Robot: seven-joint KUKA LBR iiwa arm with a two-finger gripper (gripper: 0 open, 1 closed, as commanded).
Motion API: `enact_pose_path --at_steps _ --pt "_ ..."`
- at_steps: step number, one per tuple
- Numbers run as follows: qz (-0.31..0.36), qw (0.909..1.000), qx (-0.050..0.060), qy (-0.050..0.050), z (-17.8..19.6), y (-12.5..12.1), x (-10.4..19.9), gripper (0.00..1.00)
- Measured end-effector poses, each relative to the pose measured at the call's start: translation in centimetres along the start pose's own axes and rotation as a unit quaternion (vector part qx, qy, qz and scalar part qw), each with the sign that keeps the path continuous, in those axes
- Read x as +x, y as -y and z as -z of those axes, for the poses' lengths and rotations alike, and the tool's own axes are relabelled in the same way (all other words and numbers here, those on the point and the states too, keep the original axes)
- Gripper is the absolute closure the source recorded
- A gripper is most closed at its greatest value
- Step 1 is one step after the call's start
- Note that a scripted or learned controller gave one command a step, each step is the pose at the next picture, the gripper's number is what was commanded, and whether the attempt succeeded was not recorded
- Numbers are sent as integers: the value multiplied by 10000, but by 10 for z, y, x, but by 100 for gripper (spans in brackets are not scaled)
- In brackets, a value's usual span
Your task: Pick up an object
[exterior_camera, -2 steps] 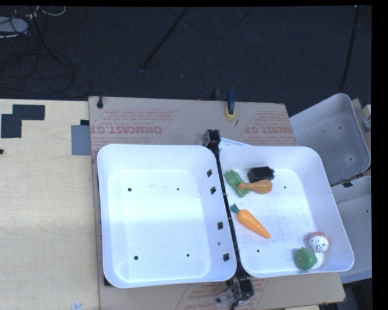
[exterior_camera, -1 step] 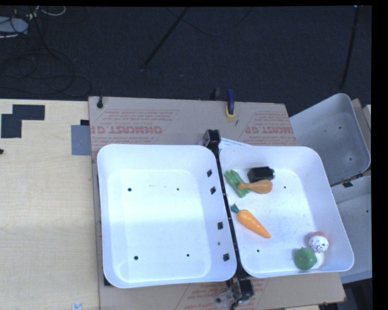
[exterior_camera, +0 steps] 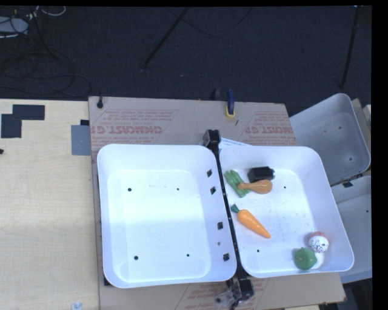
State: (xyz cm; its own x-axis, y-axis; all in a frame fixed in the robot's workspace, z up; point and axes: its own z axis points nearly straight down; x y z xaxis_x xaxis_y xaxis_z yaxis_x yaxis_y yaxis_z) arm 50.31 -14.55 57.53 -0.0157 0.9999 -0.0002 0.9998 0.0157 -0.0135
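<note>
Dark floor with loose cables lies behind a pale wooden bench [exterior_camera: 42, 200], where a cardboard sheet [exterior_camera: 157, 124] bears two white bins. Inside the right bin [exterior_camera: 330, 200] a carrot [exterior_camera: 251, 223] lies near the middle, a second carrot [exterior_camera: 250, 186] sits farther back touching a small black block [exterior_camera: 260, 174], and a green ball [exterior_camera: 305, 258] rests beside a white ball [exterior_camera: 319, 243] in the near right corner; the left bin [exterior_camera: 109, 212] sits alongside

A lab: white bins [exterior_camera: 109, 181] clamped on cardboard [exterior_camera: 151, 124], cables [exterior_camera: 36, 18] behind.
</note>
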Motion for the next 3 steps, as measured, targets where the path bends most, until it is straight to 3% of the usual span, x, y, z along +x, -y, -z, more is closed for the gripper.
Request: enact_pose_path --at_steps 1,2,3 --pt "20 10000 9 2 10 -1 1 100" --pt "21 10000 13 -1 9 -1 1 0" --pt "41 10000 22 0 19 -1 1 100"
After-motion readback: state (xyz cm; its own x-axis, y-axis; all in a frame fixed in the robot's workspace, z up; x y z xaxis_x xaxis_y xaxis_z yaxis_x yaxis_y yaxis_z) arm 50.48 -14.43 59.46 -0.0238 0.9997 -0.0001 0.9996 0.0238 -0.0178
